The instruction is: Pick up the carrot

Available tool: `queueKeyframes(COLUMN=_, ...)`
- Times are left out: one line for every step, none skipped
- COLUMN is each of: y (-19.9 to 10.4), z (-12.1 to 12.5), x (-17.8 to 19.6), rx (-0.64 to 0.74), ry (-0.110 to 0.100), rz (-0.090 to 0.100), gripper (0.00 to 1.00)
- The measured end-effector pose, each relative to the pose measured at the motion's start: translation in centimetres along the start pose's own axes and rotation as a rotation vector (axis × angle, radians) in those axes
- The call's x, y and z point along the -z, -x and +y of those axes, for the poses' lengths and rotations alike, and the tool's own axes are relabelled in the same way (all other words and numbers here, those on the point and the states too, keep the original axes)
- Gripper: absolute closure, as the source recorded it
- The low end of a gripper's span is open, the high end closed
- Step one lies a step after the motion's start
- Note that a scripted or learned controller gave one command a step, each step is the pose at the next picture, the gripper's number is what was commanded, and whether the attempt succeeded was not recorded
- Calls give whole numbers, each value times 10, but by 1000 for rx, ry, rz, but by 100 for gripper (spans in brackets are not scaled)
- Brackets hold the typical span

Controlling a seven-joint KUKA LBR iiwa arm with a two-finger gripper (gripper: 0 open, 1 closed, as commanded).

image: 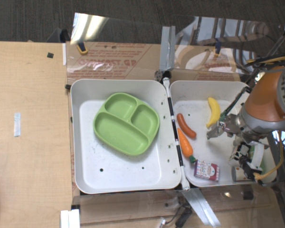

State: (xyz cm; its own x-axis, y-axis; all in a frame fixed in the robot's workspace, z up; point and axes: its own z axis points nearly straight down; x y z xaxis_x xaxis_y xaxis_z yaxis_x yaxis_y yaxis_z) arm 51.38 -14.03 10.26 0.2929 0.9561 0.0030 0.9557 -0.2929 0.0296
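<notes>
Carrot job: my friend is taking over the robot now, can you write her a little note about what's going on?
Gripper: over the right bin, just right of the banana, holding nothing I can see.
Carrot: lies in the right bin by its left wall, just below the sausage, apart from the gripper.
Also there: a small box in the right bin, a green plate in the left bin.
Done: nothing yet.
Left: reach the carrot, grip it, lift it.

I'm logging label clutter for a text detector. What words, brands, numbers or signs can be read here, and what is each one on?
No text reads cleanly.
Cardboard sheet behind the left bin: red printed lettering, seemingly upside down and under glare; not legible.
Small pink carton in the right bin: printed front, too small and blurred to read.
Carrot, sausage, banana, green plate: no markings visible.
</notes>
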Motion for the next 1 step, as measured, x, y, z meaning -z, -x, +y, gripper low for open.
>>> queueKeyframes(y=-56, z=46, x=-14, rx=-151, ry=-32, rz=-8, gripper=0)
